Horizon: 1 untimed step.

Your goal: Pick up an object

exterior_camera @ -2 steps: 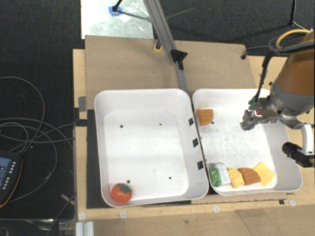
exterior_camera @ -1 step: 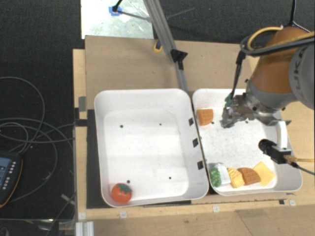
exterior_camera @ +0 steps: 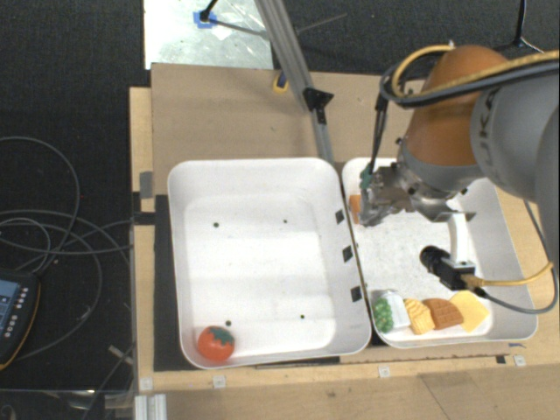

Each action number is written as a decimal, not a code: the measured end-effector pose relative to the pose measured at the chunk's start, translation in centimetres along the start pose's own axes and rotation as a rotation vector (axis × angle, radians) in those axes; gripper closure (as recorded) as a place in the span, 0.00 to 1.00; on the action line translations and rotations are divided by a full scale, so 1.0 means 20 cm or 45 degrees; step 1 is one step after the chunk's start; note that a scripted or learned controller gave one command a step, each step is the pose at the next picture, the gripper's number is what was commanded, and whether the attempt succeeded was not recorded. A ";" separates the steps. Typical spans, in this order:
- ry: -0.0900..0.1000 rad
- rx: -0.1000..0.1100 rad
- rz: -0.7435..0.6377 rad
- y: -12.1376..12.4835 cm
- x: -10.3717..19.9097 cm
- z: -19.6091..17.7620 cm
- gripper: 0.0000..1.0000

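a red tomato (exterior_camera: 215,343) sits in the left bin's (exterior_camera: 254,182) near corner. toy foods (exterior_camera: 429,313) line the right bin's (exterior_camera: 516,326) near edge. farther back, the gripper (exterior_camera: 374,206) hangs over that bin's left wall beside an orange piece (exterior_camera: 355,203); i cannot tell its finger state.

Two shallow white bins sit side by side on a wooden bench (exterior_camera: 227,112) — the left bin (exterior_camera: 188,234) and the right bin (exterior_camera: 512,318), their inner rims touching. A grey tripod leg (exterior_camera: 293,55) slants across the bench top. On the dark floor at left, black cables (exterior_camera: 52,226) loop beside a handheld pendant (exterior_camera: 16,309).
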State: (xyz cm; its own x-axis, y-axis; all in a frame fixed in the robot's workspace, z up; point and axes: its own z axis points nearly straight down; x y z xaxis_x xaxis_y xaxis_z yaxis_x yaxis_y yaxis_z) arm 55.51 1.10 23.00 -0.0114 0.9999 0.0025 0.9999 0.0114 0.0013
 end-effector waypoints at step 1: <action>0.000 -0.002 0.001 0.06 0.23 -0.03 1.00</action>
